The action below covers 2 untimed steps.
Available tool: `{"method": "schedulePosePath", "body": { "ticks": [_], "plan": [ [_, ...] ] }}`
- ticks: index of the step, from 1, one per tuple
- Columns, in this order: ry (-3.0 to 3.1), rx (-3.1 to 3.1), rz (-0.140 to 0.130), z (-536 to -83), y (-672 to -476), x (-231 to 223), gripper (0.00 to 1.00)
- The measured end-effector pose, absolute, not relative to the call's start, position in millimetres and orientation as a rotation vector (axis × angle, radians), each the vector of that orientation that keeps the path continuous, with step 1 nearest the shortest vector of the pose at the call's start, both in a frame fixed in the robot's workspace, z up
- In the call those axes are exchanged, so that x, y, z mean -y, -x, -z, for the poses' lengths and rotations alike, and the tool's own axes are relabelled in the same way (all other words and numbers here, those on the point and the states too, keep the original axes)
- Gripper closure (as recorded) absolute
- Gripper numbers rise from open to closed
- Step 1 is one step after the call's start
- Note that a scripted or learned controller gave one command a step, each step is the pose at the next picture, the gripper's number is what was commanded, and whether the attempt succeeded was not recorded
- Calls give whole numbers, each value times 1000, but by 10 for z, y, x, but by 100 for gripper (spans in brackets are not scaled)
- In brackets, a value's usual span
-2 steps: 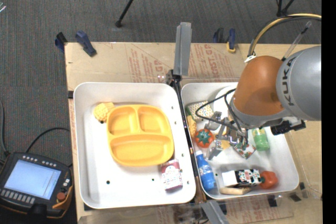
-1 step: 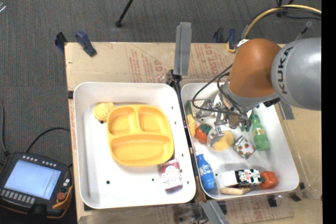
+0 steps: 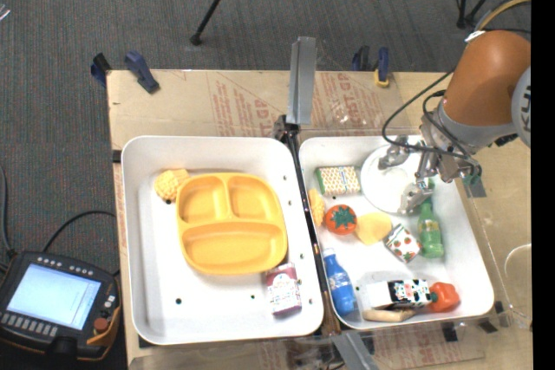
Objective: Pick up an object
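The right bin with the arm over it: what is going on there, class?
The robot arm's gripper hangs over the right bin, above a white plate and beside a green bottle. Nothing shows between its fingers, so no object is picked up yet. The left bin holds a yellow divided tray.

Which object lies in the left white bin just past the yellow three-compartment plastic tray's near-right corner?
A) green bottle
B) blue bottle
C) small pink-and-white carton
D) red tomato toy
C: the small pink-and-white carton lies in the left white bin, just off the near-right corner of the yellow three-compartment plastic tray; the tomato and both bottles lie in the right bin.
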State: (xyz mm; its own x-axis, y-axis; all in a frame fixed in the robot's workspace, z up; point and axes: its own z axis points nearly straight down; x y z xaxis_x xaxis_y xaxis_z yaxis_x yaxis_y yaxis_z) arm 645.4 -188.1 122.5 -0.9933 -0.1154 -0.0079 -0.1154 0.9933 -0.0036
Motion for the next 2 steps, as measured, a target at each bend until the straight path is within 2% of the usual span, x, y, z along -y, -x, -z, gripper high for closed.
{"method": "schedulePosePath", "body": {
  "ticks": [1, 2],
  "plan": [
    [560, -3093, -6, -858, -5647, 1087, 0],
    [561, -3089, -7, -967, -5664, 1072, 100]
  ]
}}
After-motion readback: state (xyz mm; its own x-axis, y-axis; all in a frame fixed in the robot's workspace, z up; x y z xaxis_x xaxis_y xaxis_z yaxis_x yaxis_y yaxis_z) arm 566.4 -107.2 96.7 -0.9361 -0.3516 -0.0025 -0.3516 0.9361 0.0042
